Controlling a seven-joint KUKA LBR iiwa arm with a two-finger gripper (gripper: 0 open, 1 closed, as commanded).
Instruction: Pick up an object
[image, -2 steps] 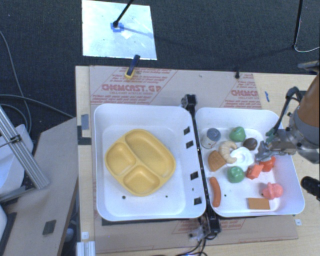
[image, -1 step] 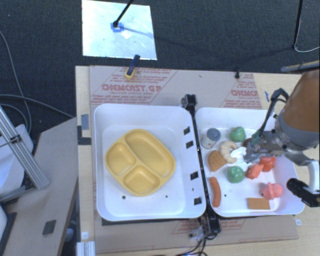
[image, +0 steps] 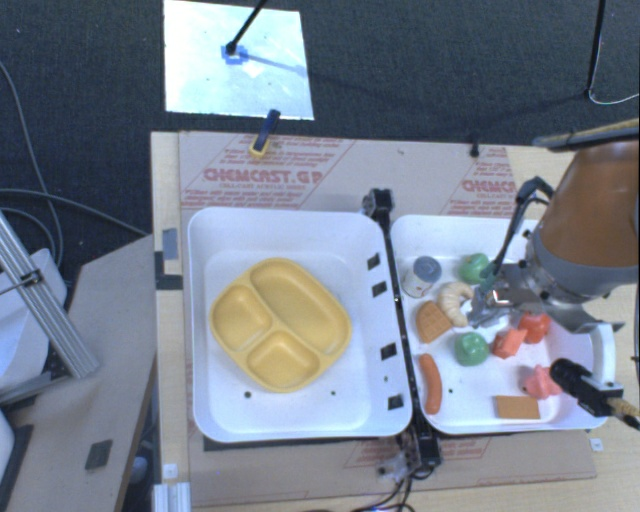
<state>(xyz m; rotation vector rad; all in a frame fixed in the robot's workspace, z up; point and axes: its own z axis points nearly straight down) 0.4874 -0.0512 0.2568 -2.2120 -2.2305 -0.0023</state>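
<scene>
**Arm low over right bin, among the toy food**

Grey KUKA arm w/ orange band reaches in from right; its two-finger gripper (image: 487, 303) sits down in the right white bin (image: 452, 418). Can't tell its state, tip is blurred. Just beside the tip: pale cream curved piece (image: 456, 297), tan waffle-like piece (image: 433, 321), green round piece (image: 471, 347), red-orange block (image: 509, 341). Orange sausage (image: 431, 383) lies near the divider. Left white bin (image: 215, 242) holds a yellow 3-compartment plastic plate (image: 280, 323).
</scene>
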